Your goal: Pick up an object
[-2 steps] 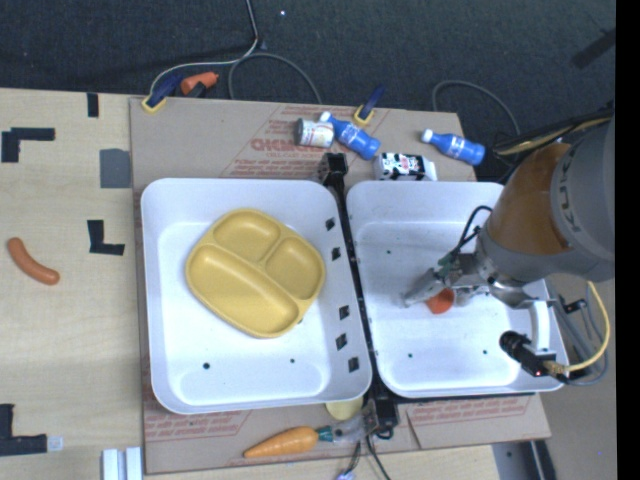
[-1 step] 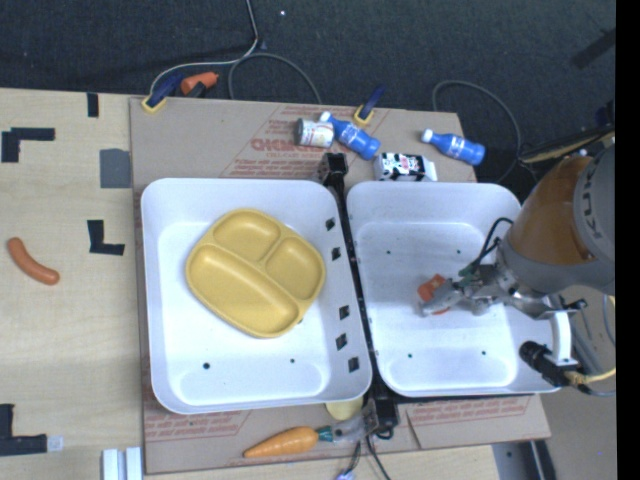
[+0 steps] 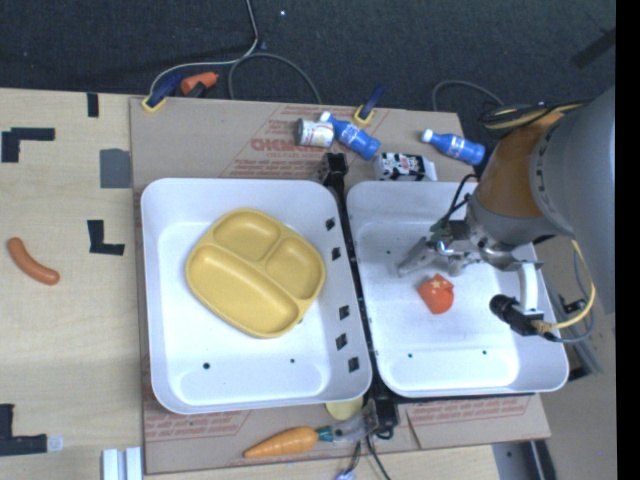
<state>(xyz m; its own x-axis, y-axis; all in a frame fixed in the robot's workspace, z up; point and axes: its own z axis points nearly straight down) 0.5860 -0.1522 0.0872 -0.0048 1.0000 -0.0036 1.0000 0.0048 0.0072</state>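
Observation:
A small red, strawberry-like object (image 3: 437,294) lies on the floor of the right white bin (image 3: 450,368), near its middle. My gripper (image 3: 435,260) hangs just above and slightly behind it, reaching in from the right under the grey arm with the orange band (image 3: 510,173). The fingers (image 3: 410,263) look spread, one pointing left and down, and nothing sits between them. The red object is just below the fingertips and is not gripped.
The left white bin (image 3: 170,368) holds a yellow divided plate (image 3: 257,270). Outside the bins lie blue-and-white bottles (image 3: 345,134) at the back, a carrot (image 3: 282,442) at the front and a sausage (image 3: 32,261) at far left. Cables hang off the arm's right side (image 3: 560,313).

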